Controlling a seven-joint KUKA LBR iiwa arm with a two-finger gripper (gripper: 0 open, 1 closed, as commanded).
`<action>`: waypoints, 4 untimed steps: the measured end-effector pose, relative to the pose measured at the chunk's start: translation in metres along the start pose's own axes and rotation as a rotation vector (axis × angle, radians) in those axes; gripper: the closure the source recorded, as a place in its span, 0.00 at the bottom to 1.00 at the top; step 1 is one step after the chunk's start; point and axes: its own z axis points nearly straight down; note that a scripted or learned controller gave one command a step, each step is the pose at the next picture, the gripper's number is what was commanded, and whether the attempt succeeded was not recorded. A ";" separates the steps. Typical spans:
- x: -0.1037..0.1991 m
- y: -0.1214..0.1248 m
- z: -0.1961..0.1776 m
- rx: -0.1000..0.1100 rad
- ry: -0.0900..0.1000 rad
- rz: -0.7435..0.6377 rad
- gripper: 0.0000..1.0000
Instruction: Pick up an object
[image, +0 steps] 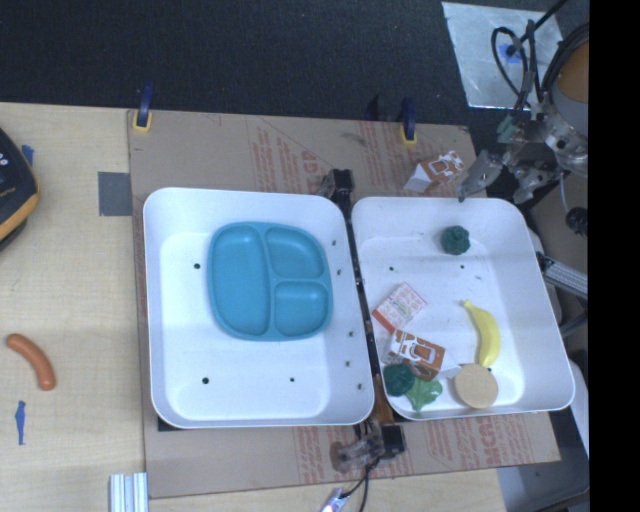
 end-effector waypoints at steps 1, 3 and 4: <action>-0.052 0.014 0.115 0.003 -0.001 0.001 0.00; -0.065 0.015 0.183 0.001 -0.001 -0.002 1.00; 0.016 0.015 0.175 0.000 0.001 -0.002 1.00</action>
